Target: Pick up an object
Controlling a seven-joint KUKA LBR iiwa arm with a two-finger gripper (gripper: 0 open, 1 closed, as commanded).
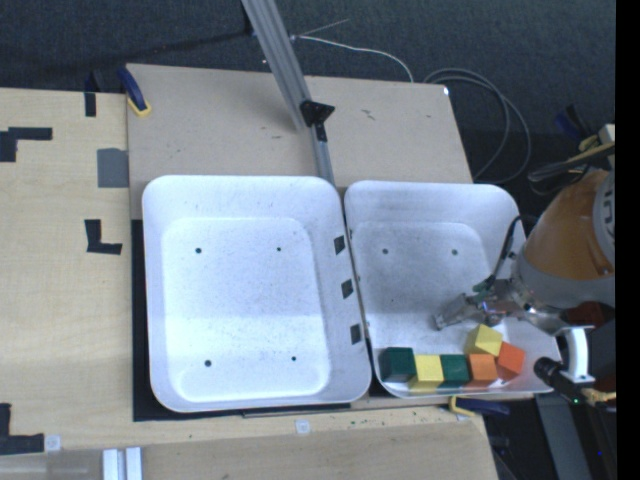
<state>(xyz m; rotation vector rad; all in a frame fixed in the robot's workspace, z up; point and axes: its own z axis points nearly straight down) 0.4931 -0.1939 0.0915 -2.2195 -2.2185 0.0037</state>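
Observation:
Several small blocks lie in a row along the front wall of the right bin [420, 208]: a dark green block [397, 361], a yellow block [428, 370], a second green block [455, 368] and an orange block [482, 366]. Another yellow block [487, 340] and an orange-red block [511, 358] sit at the row's right end. My gripper [470, 314] hangs low over the bin floor just behind the blocks. It is open, with nothing between its fingers. One fingertip points left and the other stands close to the upper yellow block.
The left bin [240, 193] adjoins the right one along a shared wall with dark clips. A grey metal bar [285, 53] slants across the bench behind the bins. Cables lie at the back right. The arm's orange band [570, 228] looms over the right bin's edge.

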